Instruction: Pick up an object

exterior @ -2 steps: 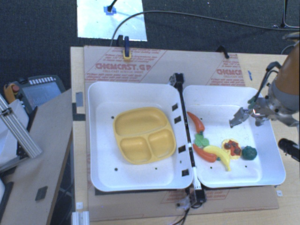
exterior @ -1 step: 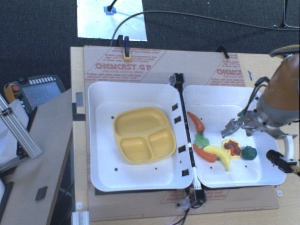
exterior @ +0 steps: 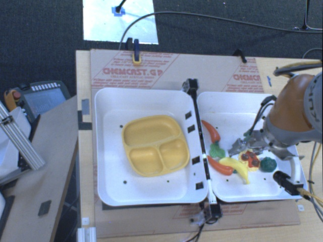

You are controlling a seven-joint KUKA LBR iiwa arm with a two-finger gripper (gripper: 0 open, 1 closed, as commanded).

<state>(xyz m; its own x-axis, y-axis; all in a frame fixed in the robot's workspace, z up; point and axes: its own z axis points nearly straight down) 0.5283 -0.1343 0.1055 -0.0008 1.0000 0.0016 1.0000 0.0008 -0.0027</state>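
Several toy foods lie in the right bin (exterior: pixel 227 102). A red chili pepper (exterior: pixel 212 130) rests near the bin's left wall, with a green leafy piece (exterior: pixel 217 150) just below it. Toward the front lie an orange-red carrot-like piece (exterior: pixel 220 166) and a yellow banana (exterior: pixel 239 168). A red piece (exterior: pixel 250 159) and a dark green lump (exterior: pixel 268 164) sit to the banana's right. My gripper (exterior: pixel 243 145) hangs low over the red piece and the banana, close above them. No object is visibly lifted.
The left bin (exterior: pixel 108 135) holds a yellow divided tray (exterior: pixel 154 145). A black divider (exterior: pixel 198 140) runs between the bins. The grey and orange arm (exterior: pixel 295 110) covers the right bin's right side. A control pendant (exterior: pixel 43 100) sits at far left.
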